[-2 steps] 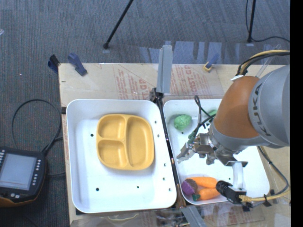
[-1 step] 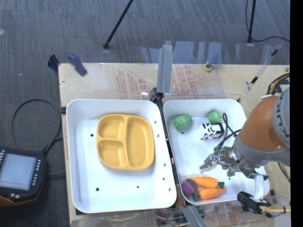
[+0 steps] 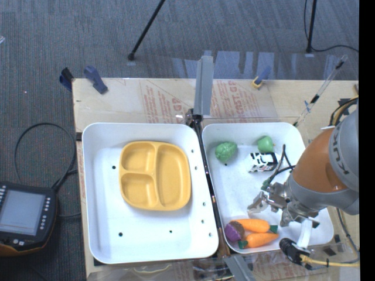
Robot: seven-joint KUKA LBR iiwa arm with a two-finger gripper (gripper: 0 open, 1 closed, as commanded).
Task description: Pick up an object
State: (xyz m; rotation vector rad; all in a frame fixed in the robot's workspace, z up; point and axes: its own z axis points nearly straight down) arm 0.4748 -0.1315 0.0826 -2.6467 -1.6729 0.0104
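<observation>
Orange carrots (image 3: 256,232) sit just below the gripper (image 3: 270,201) in the right bin (image 3: 234,134). Approach step; jaw state unclear. Next: descend, centre, close.

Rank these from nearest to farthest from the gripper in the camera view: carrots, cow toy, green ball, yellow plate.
From the gripper, in the right bin:
1. Carrots, just below it at the bin's near edge.
2. Cow toy, above it, mid-bin.
3. Green ball, up and to the left, by the divider.
4. Yellow plate, far left, in the other bin.
</observation>
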